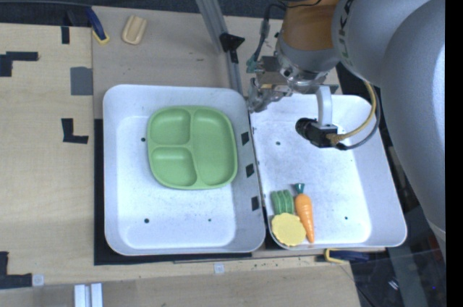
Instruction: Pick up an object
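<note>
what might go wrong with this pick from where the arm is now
1. The gripper hangs over the top left corner of the right bin, by the rim; descending here would likely strike the wall or grab nothing.
2. The toy carrot, yellow disc and green piece crowd together against the bin's left wall, so a grab may catch two or be blocked.

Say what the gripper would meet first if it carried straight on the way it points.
Probably the bare floor of the right bin, by its far left corner; depth is unclear, so the gripper might clip the rim.
</note>
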Available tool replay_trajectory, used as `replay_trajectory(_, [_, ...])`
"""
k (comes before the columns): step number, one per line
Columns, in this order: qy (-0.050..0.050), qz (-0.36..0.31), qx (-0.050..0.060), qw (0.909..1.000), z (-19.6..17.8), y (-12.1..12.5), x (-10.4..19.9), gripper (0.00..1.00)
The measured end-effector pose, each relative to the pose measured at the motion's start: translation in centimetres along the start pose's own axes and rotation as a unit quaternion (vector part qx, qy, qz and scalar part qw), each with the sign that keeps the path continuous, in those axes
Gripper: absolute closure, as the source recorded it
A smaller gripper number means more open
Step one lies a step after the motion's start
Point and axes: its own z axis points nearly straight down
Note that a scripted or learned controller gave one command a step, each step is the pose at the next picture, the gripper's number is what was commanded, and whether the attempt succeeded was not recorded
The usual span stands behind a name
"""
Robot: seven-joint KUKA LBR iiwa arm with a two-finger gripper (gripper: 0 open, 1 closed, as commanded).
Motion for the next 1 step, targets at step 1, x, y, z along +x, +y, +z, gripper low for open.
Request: replay_trajectory(1, [0.0, -0.001, -0.001, 1.0, -0.71, -0.68, 5.76, 1.0])
